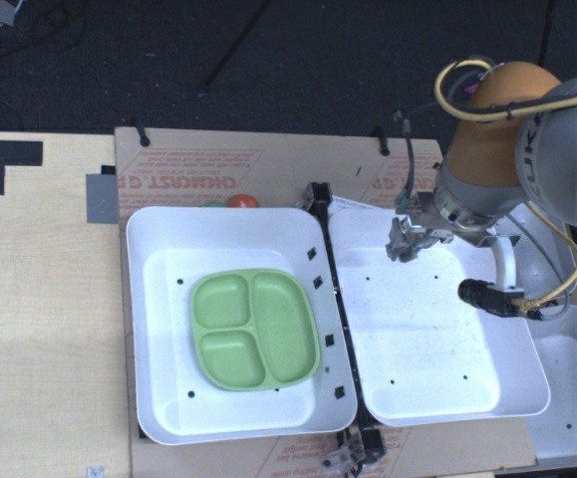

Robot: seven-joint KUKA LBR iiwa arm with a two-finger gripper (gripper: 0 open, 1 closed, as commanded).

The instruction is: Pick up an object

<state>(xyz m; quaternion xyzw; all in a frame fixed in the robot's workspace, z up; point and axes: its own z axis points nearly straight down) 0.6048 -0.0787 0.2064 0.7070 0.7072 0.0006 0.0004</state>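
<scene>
Green divided plate (pixel 255 328) in left bin (pixel 158 257); pincer (pixel 405 241) over right bin (pixel 437 366), its opening impossible to tell

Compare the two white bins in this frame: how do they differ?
The left bin holds a green divided plate; the right bin shows bare floor with small dark marks. The gripper hangs over the right bin's far corner, not the left bin. Both are shallow, white and sit side by side.

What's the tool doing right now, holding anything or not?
Tool: over the right bin, near its back-left part; open or closed cannot be told, and nothing is visible in it. The green plate lies in the left bin.
</scene>
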